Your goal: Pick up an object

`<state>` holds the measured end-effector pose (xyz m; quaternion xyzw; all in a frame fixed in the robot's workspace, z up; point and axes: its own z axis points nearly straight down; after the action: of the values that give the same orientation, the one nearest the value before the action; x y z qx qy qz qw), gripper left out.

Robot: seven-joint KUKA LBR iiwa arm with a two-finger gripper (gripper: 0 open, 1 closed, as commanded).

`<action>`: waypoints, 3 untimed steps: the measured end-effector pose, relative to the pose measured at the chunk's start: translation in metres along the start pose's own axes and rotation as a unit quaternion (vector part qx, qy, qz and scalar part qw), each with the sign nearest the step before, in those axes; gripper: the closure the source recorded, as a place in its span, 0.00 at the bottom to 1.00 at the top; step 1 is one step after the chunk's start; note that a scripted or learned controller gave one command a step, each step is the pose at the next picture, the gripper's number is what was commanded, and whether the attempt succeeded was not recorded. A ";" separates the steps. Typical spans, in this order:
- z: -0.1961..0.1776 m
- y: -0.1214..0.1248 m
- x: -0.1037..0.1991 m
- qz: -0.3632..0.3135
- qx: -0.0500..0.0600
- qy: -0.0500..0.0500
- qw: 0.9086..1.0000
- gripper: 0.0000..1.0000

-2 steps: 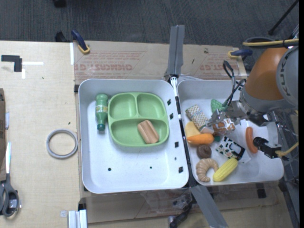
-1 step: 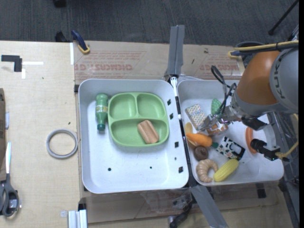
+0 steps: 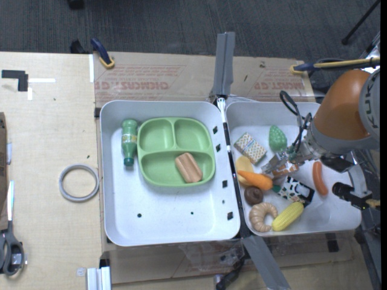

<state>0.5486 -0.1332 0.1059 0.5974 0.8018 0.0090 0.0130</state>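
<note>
I am reaching in over the right bin (image 3: 338,222), my pincer (image 3: 283,162) hanging low among the toys crowded toward its middle. I cannot tell how it is set; clutter and my own wrist are muddling that part of the view. Nothing is plainly lifted, so I am judging the pick as not yet made.

Likeliest targets are lying right beneath me: the orange carrot (image 3: 257,178) toward the bin's left wall, and the black-and-white piece (image 3: 294,190) just beside it. To do this well, I am thinking I should settle on one item, centre over it, and come straight down so neighbours are not nudged. The brown doughnut (image 3: 254,194) and yellow corn (image 3: 289,215) near the front edge are sitting close, so a slanted approach could catch two things.

My forearm is covering the bin's right rear corner.
</note>
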 end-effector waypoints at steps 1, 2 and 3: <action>0.001 0.025 0.013 0.125 0.004 -0.001 0.992 0.00; -0.001 -0.011 0.032 0.055 -0.002 -0.003 0.998 0.00; 0.000 -0.012 0.032 0.050 -0.003 -0.003 0.999 0.00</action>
<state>0.5280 -0.1063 0.1056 0.6367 0.7709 0.0102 0.0163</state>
